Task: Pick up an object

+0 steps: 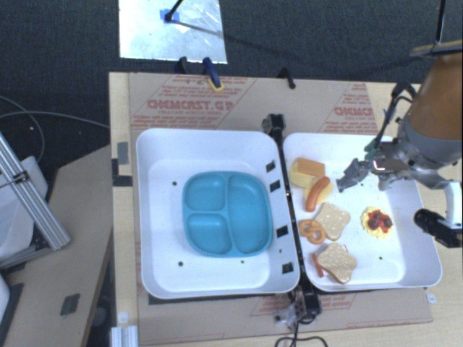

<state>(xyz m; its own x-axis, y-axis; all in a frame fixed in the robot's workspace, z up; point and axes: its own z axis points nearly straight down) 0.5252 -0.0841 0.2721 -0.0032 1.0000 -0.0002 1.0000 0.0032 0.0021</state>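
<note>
Over the right bin, the gripper hangs at the end of the grey arm, which comes in from the right edge with its orange band above the wrist. Its dark fingers point left and down toward the food, and from this angle I cannot tell how far apart the jaws stand; nothing shows between them.

Just left of the fingertips lies a toy sausage, orange-red and set at a slant, with no visible gap to the yellow cheese wedge above it. Below the sausage sit a small pretzel and a slice of bread, side by side and touching or nearly so. A second bread slice rests lower in the same bin, near its front wall. Right of the first slice, below the gripper body, is a small round pizza-like piece with red topping. These pieces crowd the bin's left half, so the sausage has neighbours on its upper and lower sides.

Across the black divider clips, the left bin holds a blue divided plate with three compartments, lying flat near its middle.

Both bins rest on a cardboard sheet printed with red lettering, clamped at its far edge.
</note>
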